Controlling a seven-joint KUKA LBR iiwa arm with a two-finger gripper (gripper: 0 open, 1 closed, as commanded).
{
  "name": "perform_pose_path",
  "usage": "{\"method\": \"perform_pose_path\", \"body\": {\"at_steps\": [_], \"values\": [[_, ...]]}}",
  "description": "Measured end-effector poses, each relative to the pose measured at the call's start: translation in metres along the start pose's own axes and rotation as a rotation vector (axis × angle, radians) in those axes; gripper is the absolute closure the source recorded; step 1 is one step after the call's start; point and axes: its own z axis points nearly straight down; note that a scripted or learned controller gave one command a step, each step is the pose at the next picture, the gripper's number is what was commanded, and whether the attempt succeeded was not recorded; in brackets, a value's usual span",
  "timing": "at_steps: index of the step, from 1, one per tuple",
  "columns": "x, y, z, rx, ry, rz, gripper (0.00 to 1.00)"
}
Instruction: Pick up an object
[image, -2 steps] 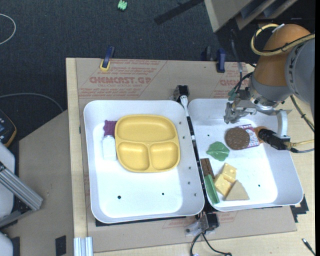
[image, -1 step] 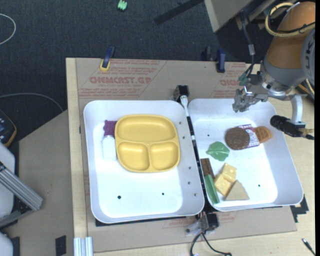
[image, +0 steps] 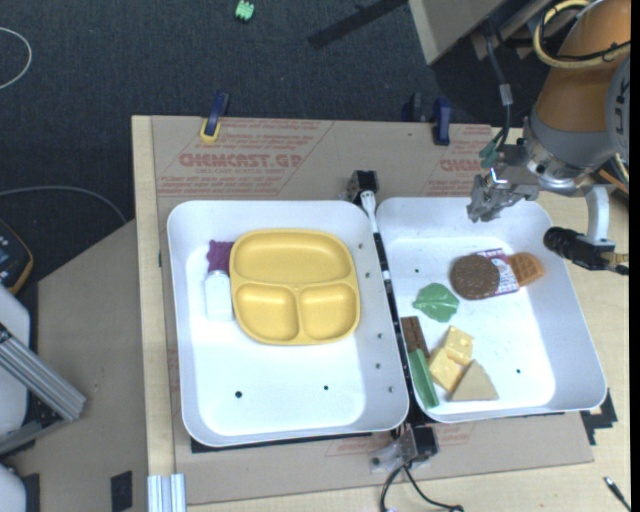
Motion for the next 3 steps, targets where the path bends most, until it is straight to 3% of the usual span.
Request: {"method": "perform_pose_path", "body": {"at_steps": [2, 3], "values": [[0.098, -0.004, 0.0, 0.008, 0.003, -0.004, 1.0], [0.152, -0.018, -0.009, 0.008, 0.003, -0.004, 1.0]]}}
